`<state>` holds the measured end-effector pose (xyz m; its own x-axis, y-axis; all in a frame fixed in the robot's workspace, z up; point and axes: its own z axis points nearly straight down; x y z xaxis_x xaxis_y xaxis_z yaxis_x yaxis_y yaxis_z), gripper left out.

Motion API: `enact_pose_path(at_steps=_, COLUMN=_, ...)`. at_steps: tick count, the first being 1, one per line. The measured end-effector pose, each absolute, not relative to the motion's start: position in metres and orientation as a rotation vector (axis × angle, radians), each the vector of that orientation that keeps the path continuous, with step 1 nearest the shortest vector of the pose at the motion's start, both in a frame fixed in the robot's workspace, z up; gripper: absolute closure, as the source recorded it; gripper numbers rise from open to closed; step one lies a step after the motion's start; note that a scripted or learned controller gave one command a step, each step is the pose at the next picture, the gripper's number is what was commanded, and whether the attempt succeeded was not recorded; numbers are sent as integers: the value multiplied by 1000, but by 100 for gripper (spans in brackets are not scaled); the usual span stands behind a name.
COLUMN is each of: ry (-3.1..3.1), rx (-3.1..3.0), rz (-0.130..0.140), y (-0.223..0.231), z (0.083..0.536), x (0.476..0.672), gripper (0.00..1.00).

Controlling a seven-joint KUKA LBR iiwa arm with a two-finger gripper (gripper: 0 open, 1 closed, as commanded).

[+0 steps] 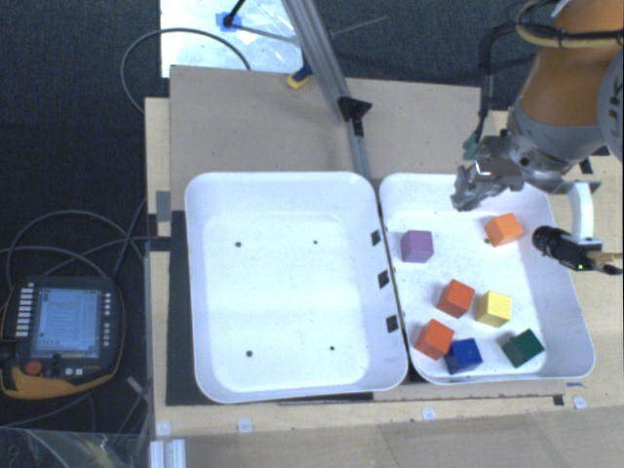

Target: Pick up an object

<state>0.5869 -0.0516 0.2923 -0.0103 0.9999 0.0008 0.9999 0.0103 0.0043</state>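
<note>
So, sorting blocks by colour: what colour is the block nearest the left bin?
Purple, shown in the camera view.

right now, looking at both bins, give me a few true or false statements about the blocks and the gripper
1. All the blocks lie in the right bin. True.
2. The purple block touches the yellow block. False: they lie apart.
3. The gripper hangs over the left bin. False: it is over the right bin's far end.
4. The blue block sits beside an orange block. True.
5. The green block is near the right bin's front corner. True.
</note>
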Motion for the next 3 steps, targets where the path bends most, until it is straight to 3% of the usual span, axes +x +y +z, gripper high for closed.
enact_pose_path(at_steps=3, ry=2231, rx=2210, rz=4, y=80, z=254, x=631, gripper=100)
